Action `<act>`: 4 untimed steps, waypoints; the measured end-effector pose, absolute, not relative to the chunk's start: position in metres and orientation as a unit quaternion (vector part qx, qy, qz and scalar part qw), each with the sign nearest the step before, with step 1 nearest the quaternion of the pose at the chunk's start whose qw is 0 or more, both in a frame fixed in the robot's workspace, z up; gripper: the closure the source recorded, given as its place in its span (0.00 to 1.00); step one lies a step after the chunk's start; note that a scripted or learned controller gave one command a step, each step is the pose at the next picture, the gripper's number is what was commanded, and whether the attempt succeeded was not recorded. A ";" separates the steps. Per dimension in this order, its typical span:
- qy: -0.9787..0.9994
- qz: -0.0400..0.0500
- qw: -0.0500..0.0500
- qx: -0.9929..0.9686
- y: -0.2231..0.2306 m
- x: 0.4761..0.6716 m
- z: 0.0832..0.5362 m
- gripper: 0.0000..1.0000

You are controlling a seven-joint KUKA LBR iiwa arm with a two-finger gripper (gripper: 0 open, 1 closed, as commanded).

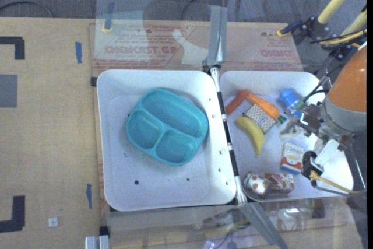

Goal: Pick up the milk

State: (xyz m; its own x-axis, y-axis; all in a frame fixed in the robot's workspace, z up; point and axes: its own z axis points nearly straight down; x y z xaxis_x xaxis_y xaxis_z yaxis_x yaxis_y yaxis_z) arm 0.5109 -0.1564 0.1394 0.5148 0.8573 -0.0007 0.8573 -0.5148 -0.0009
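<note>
Tan bench [46, 143] with blue tape marks, carrying two white bins: left bin [111, 183], right bin [262, 77].

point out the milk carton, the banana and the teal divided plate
milk carton [292, 157]: camera view, right bin, point on its front face.
banana [252, 132]: camera view, right bin, point mid-length on the peel.
teal divided plate [167, 126]: camera view, left bin, point where its dividers meet.

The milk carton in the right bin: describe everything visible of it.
The milk carton is a small box, white with orange-red print, likely printed card. It sits in the right bin near the front right, below the banana and above a red-and-white packet. The gripper hangs right beside its right edge; contact cannot be told.
</note>
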 end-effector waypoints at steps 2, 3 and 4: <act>-0.273 0.001 0.000 -0.962 -0.210 0.481 0.435 0.00; -0.189 0.001 0.000 -0.982 -0.218 0.494 0.434 0.00; -0.150 0.002 0.001 -0.989 -0.222 0.498 0.393 0.00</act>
State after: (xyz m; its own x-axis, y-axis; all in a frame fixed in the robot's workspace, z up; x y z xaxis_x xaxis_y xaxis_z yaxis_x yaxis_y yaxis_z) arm 0.4976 -0.2216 0.3931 0.9550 0.2965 -0.0032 0.2965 -0.9550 -0.0024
